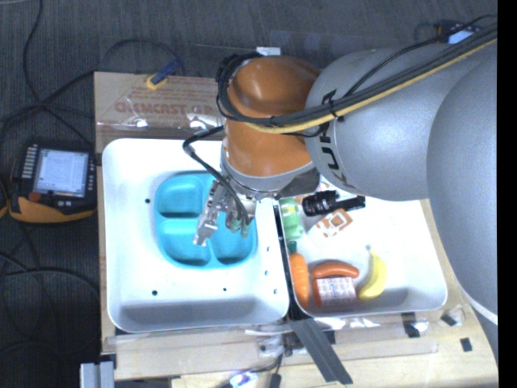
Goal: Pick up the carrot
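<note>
Spread and empty, the hand (220, 229) is held low over a blue divided plate (182, 217) in the left bin (129, 241). Its fingers (202, 233) are parted and nothing is seen between them. The hand is pointed down at the plate's middle ridge, a place where nothing of the task is found, so the reach is judged to be off target or not yet aimed.

The carrot (300, 275) is found in the right bin (420, 297), across the shared wall from the hand, to the hand's right in the view and nearer the front edge of the surface. It is laid lengthwise against that bin's near wall, which leaves little room on that side for a finger. On the side away from the hand it is touched, or very nearly, by a red packet (333, 281), and a banana (372, 275) is set just beyond that. A green item (291, 221) is lodged between the hand and the carrot, close to the dividing wall.

The grasp is judged not yet begun. The hand would have to be lifted over the wall and brought down with its fingers set across the carrot's width, and a crowded closure against wall or packet is the likely risk.
</note>
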You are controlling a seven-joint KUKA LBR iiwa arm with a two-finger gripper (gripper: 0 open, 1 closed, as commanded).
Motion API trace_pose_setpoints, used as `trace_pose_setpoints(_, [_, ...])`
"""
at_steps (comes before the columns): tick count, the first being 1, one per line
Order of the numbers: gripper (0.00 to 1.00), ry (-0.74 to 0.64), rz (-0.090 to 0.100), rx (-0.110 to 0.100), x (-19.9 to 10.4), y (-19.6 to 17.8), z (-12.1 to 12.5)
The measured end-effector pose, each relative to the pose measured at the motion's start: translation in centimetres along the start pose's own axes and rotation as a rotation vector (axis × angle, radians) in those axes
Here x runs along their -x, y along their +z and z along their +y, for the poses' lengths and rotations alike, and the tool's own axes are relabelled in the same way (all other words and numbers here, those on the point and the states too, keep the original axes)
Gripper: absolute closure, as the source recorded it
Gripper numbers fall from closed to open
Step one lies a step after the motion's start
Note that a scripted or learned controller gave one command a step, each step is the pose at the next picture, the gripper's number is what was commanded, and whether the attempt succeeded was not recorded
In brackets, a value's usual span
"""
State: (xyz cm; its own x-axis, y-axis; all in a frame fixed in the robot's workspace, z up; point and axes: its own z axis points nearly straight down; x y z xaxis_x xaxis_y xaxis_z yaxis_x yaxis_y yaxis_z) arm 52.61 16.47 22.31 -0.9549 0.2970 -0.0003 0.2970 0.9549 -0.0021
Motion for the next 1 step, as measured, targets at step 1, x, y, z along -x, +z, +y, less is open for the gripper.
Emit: trace_pose_setpoints(1, [1.0, 0.081, 0.001, 0.001, 7.56, 8.15, -3.45])
